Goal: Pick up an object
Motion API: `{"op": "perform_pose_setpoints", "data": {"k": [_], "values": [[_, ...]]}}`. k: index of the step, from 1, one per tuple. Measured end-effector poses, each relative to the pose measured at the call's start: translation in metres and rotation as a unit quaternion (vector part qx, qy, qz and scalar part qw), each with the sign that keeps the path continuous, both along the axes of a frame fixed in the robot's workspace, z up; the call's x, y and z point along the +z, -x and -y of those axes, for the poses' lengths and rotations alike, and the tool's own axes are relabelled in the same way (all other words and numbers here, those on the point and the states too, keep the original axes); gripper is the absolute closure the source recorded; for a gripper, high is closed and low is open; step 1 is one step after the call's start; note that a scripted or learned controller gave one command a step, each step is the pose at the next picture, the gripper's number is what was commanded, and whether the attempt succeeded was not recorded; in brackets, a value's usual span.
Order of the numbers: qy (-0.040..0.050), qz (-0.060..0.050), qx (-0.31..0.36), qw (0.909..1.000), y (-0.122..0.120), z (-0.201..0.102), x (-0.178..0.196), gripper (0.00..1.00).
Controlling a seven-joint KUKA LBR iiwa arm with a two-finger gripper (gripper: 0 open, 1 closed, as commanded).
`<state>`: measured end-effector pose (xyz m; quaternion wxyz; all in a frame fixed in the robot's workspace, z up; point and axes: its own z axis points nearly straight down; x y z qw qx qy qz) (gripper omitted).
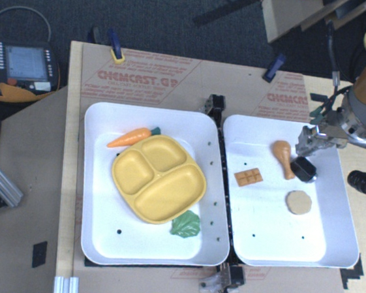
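By the plate (pixel 157 199)'s rim, carrot greens (pixel 155 131) barely show.

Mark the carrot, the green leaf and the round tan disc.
carrot (pixel 130 137), camera view, middle of the orange body.
green leaf (pixel 186 224), camera view, centre of the leaf.
round tan disc (pixel 299 202), camera view, centre of its top face.

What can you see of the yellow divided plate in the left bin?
The yellow plate looks like moulded plastic: a rounded square with three compartments, two small and one large. It lies flat, right side up and turned askew, near the middle of the left bin. A carrot lies against its upper-left rim. A green leaf piece sits at its lower-right rim, touching it.
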<state>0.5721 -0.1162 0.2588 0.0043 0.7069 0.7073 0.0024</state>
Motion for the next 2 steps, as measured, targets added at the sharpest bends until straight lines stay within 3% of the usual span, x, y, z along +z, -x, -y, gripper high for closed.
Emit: {"op": "perform_pose_setpoints", "data": {"k": [1,2], "values": [[-0.0003,-0.002,0.000,1.0000,-0.001,0.000,0.031,1.00],[-0.0018,-0.004,0.003,1.0000,-0.008,-0.057,0.030,1.00]]}}
